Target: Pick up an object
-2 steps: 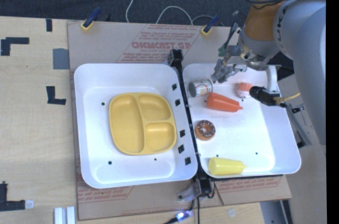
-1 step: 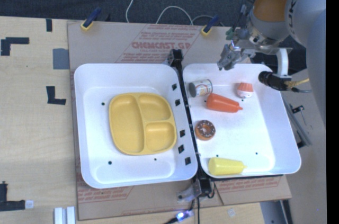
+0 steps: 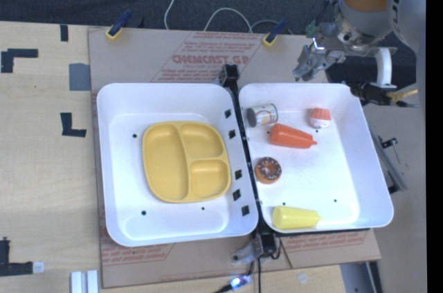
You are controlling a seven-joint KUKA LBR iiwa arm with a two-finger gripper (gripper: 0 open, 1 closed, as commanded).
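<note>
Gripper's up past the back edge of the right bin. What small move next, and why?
Probably bring the gripper forward and down over the orange carrot. It hangs beyond the right bin rim, nothing between its fingers, and the carrot lies apart from its neighbours.

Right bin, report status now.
Gripper hovering above right bin's far edge, nothing held. Carrot, donut, can lying loose. Nothing blocking them.

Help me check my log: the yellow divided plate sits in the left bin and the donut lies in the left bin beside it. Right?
Not quite. The yellow divided plate is in the left bin, but the donut lies in the right bin, as the camera view shows.
</note>
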